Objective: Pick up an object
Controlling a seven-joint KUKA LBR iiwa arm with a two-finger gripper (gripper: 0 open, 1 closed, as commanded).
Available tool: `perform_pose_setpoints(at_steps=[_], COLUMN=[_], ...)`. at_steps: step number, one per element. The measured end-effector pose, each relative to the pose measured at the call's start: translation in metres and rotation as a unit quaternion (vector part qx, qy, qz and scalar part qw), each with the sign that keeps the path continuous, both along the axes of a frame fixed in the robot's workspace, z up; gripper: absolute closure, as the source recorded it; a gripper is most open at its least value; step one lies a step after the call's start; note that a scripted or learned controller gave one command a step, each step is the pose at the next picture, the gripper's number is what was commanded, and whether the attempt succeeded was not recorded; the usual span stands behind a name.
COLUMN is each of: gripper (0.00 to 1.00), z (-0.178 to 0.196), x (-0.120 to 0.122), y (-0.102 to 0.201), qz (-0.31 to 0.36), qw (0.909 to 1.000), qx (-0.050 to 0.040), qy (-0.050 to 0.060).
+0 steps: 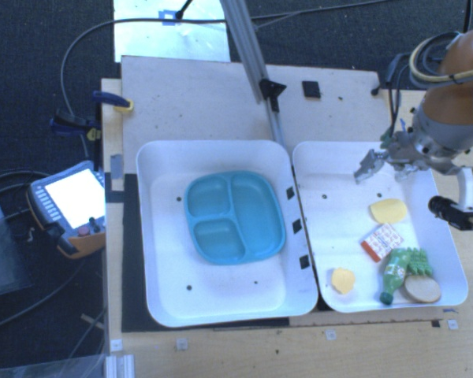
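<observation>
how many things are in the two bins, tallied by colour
blue: 1, the divided tray in the left bin
yellow: 2, the larger piece and the smaller piece in the right bin
red and white: 1, the small box
green: 1, the bottle
tan: 1, the round piece
total: 6

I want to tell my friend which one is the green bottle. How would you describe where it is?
Look in the right white bin, down at its near right corner. The green bottle lies there on its side, touching a round tan piece. It is the only green thing; its neighbours are yellow, tan, or red and white.
</observation>
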State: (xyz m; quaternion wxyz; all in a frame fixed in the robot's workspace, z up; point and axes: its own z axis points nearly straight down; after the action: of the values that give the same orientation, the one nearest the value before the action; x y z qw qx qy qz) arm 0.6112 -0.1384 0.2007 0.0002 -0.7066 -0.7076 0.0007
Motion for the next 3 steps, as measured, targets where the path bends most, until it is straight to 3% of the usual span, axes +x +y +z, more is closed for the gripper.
perform_pose_setpoints(at_steps=[2,3], gripper=[0.00,1.00], z=[-0.094,-0.080], x=[-0.015,-0.013], y=[0.001,0.001], qz=[0.000,0.000], qw=[1.0000,1.0000], qx=[0.0004,-0.0002], qy=[0.000,-0.003])
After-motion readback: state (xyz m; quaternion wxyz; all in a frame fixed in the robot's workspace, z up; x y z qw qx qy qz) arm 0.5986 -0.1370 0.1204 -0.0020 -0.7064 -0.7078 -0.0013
